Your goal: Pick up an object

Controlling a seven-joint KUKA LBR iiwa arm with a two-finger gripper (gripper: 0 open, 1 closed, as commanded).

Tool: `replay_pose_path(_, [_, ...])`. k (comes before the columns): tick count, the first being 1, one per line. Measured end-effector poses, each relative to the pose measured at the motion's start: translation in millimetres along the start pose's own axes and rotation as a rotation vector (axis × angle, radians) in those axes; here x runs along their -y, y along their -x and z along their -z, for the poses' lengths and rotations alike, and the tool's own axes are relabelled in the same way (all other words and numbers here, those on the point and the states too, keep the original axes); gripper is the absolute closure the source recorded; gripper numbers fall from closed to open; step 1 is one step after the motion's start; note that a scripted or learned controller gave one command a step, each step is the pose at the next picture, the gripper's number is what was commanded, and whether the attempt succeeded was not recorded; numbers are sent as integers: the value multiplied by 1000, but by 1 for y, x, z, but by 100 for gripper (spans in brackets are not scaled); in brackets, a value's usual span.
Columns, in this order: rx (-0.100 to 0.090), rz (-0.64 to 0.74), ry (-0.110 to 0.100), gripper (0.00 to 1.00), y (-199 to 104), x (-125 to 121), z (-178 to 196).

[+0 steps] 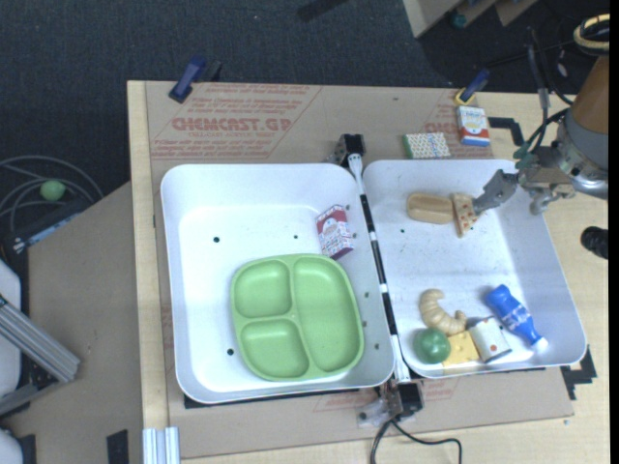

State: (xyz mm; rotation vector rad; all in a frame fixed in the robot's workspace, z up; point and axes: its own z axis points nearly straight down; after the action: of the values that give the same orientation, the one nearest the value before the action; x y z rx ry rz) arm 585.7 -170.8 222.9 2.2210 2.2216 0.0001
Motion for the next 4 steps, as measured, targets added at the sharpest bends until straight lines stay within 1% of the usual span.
replay_pose_path(1, [0, -1, -3, 0, 49, 16, -67])
replay_pose_path(2, [-3, 0, -3, 0, 40, 51, -139])
replay_pose_path(3, [-1, -1, -2, 0, 29, 84, -139])
replay_pose_path(4, [0, -2, 0, 100, 29, 84, -128])
